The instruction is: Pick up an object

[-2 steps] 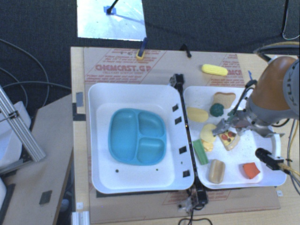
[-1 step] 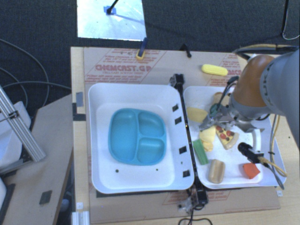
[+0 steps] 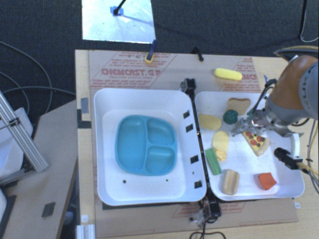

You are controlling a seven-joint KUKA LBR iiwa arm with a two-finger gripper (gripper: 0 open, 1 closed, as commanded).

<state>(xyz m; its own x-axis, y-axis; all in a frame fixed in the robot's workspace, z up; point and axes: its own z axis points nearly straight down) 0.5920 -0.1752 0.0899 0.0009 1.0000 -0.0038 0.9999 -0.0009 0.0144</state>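
Jaws first: from my remote seat I cannot tell whether they are apart or together, since the gripper [image 3: 247, 126] is a small dark and silver cluster low over the right bin [image 3: 294, 183], at the pizza slice toy [image 3: 257, 142], which lies just at its 5 o'clock side. Nothing is visibly held. From the gripper, the grey arm with its orange band [image 3: 291, 86] runs off toward 2 o'clock. Inside the right bin I see a dark green ball [image 3: 230, 116] just at 9 o'clock of the gripper, with a tan bread slice [image 3: 238, 105] touching it at 12 o'clock. A pale yellow round piece [image 3: 210, 122] sits at 9 o'clock of the ball, near the bin's left wall. Below it lies another yellow piece [image 3: 221, 142], and a green stick [image 3: 213, 161] leans along the bin's left side at its 7 o'clock. A tan cylinder [image 3: 230, 181] lies near the bin's 6 o'clock rim, and an orange-red block [image 3: 266, 180] sits well apart at its 3 o'clock. The left bin [image 3: 104, 183] holds a blue divided tray [image 3: 146, 145] about in its middle. On the counter [image 3: 124, 66], outside the bins at 12 o'clock of the right one, a yellow corn-like toy [image 3: 228, 74] lies flat.
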